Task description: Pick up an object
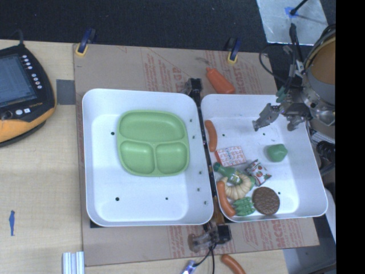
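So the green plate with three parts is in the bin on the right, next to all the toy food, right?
Not quite. The camera view shows the green plate in the left bin, by itself. The toy food is in the right bin.

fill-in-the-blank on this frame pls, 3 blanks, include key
1. The green divided plate lies in the ___ bin.
2. The gripper hangs above the ___ bin, with nothing between its jaws.
3. The small green block lies apart from the toy pile, on the side toward the bin's ___ wall.

Missing words: left; right; right
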Controlling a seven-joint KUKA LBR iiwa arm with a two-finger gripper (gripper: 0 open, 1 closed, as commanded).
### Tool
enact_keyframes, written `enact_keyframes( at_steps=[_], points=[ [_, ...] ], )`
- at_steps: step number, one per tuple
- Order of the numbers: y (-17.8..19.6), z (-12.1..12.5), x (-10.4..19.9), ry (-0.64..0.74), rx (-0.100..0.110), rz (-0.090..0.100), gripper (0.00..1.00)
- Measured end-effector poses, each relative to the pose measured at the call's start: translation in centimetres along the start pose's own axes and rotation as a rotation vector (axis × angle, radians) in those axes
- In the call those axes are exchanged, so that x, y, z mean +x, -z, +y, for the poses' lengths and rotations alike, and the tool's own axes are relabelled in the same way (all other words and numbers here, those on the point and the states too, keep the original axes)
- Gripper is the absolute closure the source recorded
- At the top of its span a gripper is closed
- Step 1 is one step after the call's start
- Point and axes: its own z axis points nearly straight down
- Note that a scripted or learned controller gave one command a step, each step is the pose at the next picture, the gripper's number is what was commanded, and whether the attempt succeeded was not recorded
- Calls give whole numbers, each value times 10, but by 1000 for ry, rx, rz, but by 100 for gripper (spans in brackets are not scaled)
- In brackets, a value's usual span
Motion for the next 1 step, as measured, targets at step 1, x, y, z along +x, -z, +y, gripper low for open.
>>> enact_keyframes(
  at_steps=[1],
  points=[
    [-118, -27, -20, 0, 2, -1, 0]
  ],
)
